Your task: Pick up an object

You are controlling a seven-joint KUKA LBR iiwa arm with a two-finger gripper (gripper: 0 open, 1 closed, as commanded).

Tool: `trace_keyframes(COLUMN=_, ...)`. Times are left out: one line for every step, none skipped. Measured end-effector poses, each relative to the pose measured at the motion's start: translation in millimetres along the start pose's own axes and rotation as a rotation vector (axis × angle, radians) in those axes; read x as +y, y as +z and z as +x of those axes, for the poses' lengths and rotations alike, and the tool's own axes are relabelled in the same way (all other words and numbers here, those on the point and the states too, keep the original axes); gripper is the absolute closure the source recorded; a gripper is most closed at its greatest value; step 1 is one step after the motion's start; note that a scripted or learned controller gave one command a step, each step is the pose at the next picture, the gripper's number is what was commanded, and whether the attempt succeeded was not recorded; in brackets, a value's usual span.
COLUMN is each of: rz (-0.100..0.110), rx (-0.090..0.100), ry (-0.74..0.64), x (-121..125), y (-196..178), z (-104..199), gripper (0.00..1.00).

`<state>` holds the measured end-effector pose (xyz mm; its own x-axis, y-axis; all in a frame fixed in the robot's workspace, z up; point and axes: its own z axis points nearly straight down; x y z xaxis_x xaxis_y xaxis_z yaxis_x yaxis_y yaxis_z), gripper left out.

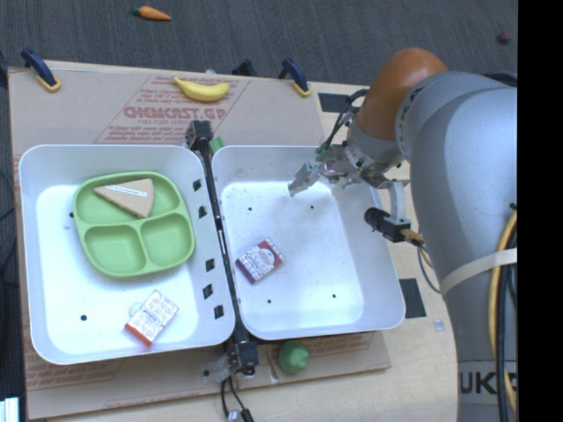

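Hovering gripper (303, 181) above flat rectangular packet (259, 260)

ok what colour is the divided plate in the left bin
Light green: the three-compartment plastic plate shows clearly in the camera view, with a tan sandwich wedge in its top compartment.

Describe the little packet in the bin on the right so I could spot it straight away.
Start at the right bin of the two white ones. Near its left wall, about halfway down, a small flat packet lies tilted on the floor. It is red and white with a round label, and it lies by itself, unlike the similar packet in the left bin below the green tray.
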<state>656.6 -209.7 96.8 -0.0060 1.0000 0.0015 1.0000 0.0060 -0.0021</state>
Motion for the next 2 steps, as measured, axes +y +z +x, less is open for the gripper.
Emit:
trace_keyframes(rz=-0.001, rx=0.000, ry=-0.005, x=1.1, y=-11.6, z=0.6, gripper=1.00)
trace_keyframes(rz=-0.001, rx=0.000, ry=-0.006, x=1.1, y=-11.5, z=0.9, gripper=0.00)
